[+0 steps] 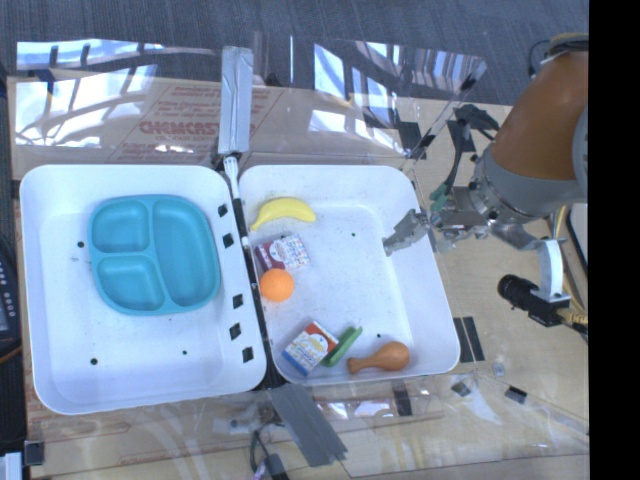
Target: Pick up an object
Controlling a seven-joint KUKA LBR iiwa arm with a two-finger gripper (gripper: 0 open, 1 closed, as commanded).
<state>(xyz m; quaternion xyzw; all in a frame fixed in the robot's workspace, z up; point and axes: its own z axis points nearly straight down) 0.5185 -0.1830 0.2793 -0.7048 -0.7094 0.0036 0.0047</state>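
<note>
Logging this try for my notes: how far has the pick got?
Nothing looks done yet. The banana, orange ball, small carton, green stick and drumstick all lie on the floor of the right bin. In hand: the hand sits at that bin's right rim, with nothing visibly in it. Left: reach an object, grip it, lift it.

Bright even daylight from above, strong blue-white glare on the clear plastic sheet (330, 78) behind the bins, white bins (60, 368) almost overexposed, only soft faint shadows under the objects, whole picture slightly soft, small details grainy, dark carpet (150, 3) dim
</note>
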